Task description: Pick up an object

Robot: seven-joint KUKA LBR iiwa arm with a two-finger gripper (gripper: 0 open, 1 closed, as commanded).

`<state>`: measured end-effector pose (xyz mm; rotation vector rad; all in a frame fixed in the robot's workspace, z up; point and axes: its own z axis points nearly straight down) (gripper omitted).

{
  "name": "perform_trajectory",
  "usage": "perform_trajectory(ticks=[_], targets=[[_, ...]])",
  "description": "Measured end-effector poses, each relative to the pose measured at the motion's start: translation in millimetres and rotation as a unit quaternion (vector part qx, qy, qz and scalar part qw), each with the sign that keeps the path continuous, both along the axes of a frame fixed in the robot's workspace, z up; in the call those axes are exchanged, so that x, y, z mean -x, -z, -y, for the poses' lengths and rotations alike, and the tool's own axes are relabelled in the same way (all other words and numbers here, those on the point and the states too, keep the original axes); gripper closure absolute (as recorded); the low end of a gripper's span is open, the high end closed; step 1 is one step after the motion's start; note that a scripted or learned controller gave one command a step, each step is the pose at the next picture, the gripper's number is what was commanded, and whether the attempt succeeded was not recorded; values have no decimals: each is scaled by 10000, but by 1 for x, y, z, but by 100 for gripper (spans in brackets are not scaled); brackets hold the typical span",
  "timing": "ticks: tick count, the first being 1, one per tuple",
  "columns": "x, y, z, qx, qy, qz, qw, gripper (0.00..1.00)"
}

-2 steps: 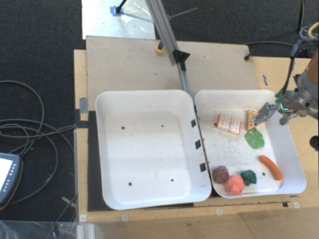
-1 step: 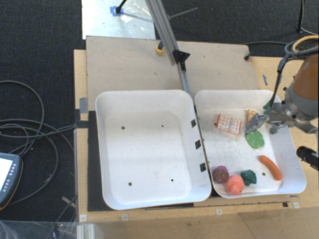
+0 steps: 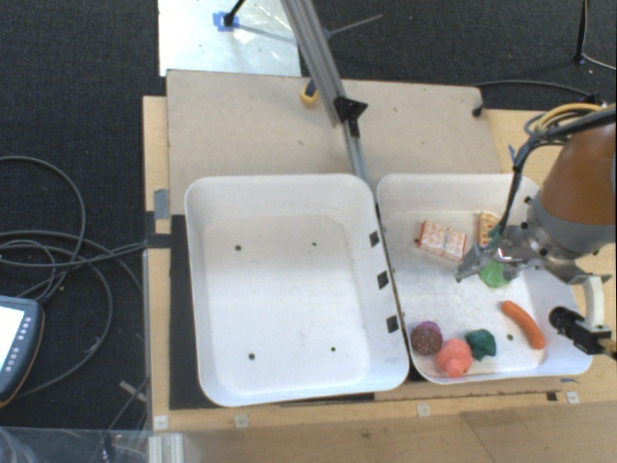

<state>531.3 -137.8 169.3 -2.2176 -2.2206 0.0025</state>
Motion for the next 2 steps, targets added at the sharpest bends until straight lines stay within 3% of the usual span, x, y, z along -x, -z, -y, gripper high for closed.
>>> perform_trajectory(ticks=[1,2], targets=[[-4,43,0,1,0,3,10000,0],[-5,30,1,6,0,32,10000,100]])
